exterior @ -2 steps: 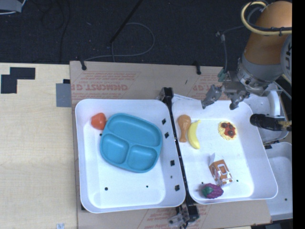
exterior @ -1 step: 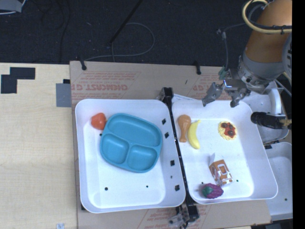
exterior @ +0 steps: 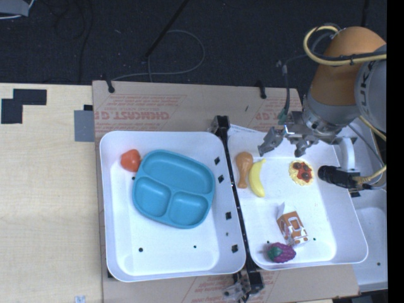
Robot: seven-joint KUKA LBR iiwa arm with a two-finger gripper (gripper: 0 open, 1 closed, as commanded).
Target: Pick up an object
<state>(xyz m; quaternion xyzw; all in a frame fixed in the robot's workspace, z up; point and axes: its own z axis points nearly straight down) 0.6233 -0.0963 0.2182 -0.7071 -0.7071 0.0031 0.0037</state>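
- Gripper (exterior: 286, 142) hangs over the far edge of the right bin (exterior: 344, 229), its two dark fingers splayed apart, nothing between them: released.
- Left finger (exterior: 268, 141) points toward the bin divider; the other sits near the far rim, above the pizza toy.
- Arm enters from the right; orange band (exterior: 344, 62) sits above the grey wrist, with a yellow cable looped over the top. Wrist tilted down toward the bin's far-left corner.
- Nearest objects below the gripper: toy banana (exterior: 257, 178) and brown drumstick (exterior: 243, 168), lying side by side, touching or nearly so, close to the divider.
- Small round pizza toy (exterior: 301, 172) lies right of the banana, apart from it.
- Orange-and-white carton (exterior: 292, 226) lies in the near half of the right bin; purple grape-like toy (exterior: 280, 252) just beside it at the near rim.
- Left bin (exterior: 120, 245) holds a blue divided plate (exterior: 173, 188), tilted askew; an orange-red tomato toy (exterior: 130, 160) sits just beside its far-left corner.
- Both bins rest on a cardboard sheet (exterior: 164, 109) over the bench.
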